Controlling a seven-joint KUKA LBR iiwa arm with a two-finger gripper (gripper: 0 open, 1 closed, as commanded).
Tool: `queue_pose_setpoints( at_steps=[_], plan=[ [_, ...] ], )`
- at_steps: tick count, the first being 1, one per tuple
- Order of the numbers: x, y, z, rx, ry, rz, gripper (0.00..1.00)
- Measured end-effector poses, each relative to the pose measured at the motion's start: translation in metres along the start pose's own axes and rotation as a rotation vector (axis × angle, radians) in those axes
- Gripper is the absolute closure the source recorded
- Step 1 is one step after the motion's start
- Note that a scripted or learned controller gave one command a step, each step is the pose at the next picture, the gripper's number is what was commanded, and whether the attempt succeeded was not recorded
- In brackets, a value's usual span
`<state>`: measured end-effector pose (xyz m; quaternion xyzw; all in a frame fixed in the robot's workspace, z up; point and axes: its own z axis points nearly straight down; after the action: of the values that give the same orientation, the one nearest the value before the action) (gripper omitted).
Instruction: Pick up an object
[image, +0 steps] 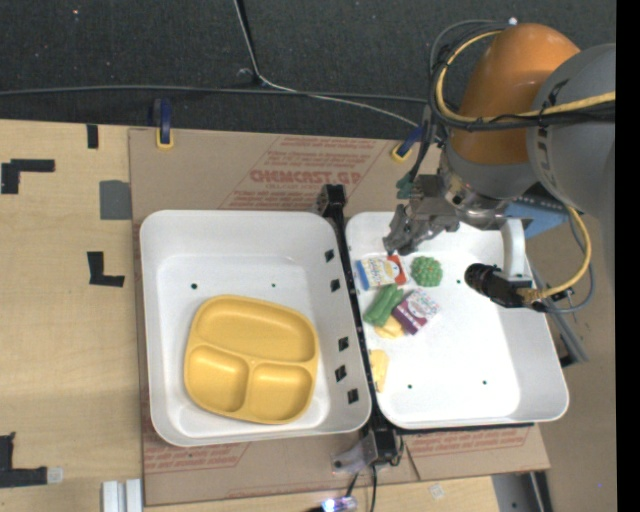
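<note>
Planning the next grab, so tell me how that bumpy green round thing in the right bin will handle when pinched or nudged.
The green ball looks rounded, so a nudge would probably roll it across the right bin. Its knobbly surface may give the claw some grip, more than a smooth ball would. It seems small and likely light, so an off-centre pinch might squirt it toward the wrapped snacks beside it.

Toys crowd divider; right floor open
</note>
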<state>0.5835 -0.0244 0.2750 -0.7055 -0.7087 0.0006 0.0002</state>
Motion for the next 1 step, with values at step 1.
queue_pose_setpoints(
  at_steps=[1],
  plan=[
    [0.038,0.0221,0.0078,0.0,0.0,0.0,1.0]
  ],
)
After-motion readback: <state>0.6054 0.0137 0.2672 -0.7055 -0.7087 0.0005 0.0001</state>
